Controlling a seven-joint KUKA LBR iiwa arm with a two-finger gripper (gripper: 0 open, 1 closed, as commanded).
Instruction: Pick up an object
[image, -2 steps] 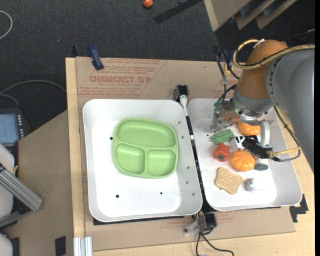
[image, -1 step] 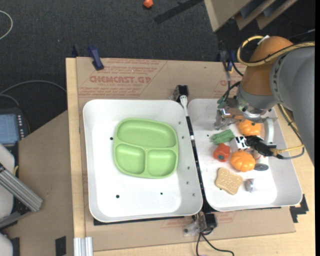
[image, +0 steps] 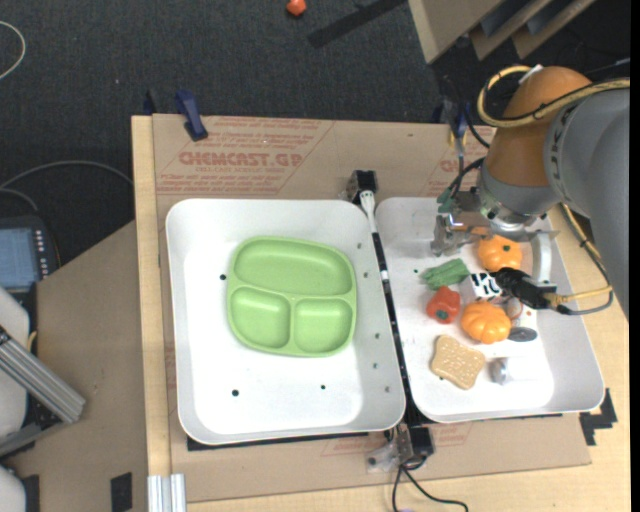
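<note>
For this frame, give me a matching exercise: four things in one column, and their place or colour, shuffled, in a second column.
Things:
1. divided plate
2. toy pumpkin
3. cracker-like piece
4. gripper

Descriptions:
A. tan, nearest the right bin's front edge
B. light green, in the left bin
C. above the right bin's far part
D. orange, just behind the tan piece

Pairs: 1-B, 2-D, 3-A, 4-C
</note>
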